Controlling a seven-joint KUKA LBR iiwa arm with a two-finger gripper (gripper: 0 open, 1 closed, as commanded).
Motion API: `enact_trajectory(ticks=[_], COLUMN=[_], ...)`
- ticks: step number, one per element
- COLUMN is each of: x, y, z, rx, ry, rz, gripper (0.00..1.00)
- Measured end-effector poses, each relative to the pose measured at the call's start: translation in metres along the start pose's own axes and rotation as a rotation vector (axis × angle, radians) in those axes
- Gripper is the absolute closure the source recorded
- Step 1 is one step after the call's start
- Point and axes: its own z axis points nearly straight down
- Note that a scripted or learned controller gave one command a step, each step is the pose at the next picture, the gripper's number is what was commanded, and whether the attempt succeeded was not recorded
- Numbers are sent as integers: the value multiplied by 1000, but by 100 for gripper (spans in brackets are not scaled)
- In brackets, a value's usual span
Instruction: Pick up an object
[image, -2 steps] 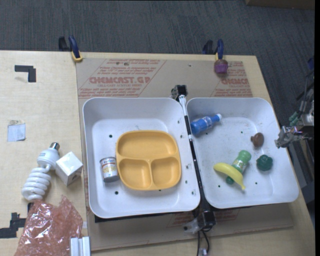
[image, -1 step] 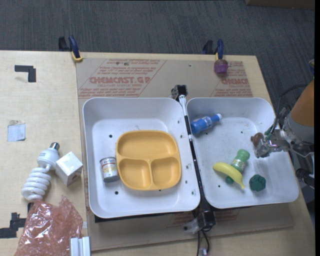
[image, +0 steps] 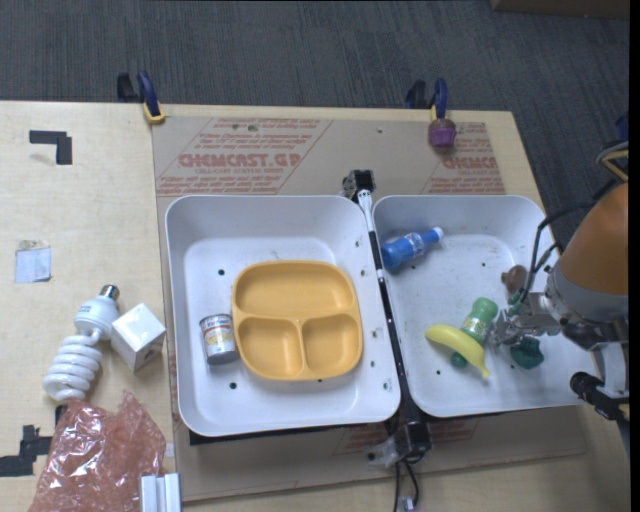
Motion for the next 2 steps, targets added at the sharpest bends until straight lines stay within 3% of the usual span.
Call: enact_trajectory(ticks=[1,2], x=[62,61], y=[-28,-26], z=[0,-10], rx=[1,-2], ry=[1,0], rz=[-1,1], gripper=[0,100])
